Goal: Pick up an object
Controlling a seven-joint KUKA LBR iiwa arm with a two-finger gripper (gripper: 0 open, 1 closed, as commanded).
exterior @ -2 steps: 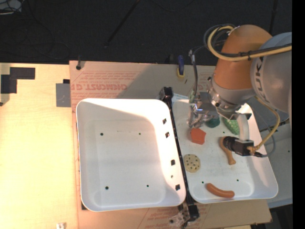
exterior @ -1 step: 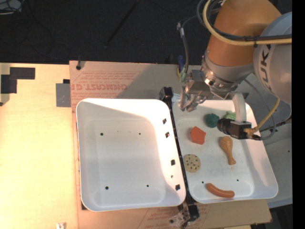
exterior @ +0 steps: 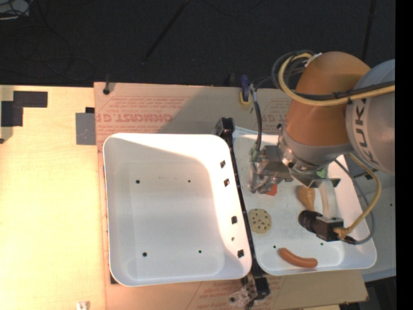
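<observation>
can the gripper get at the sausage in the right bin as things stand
Probably yes: the sausage lies alone on the bin floor, nothing on top, and the gripper hangs over the same bin.

Sausage (exterior: 297, 258), round holed cracker (exterior: 259, 220), orange piece (exterior: 306, 196), flat in right bin (exterior: 361, 263).

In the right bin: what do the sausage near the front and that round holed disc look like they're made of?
Sausage: probably plastic toy food; its orange-red skin looks smooth with a slight sheen, though the view is too coarse to be sure. Disc: tan and matte with dark holes, like a toy cracker, perhaps plastic or foam; I cannot tell which. Both lie on the glossy white floor of the right bin, likely moulded plastic.
</observation>
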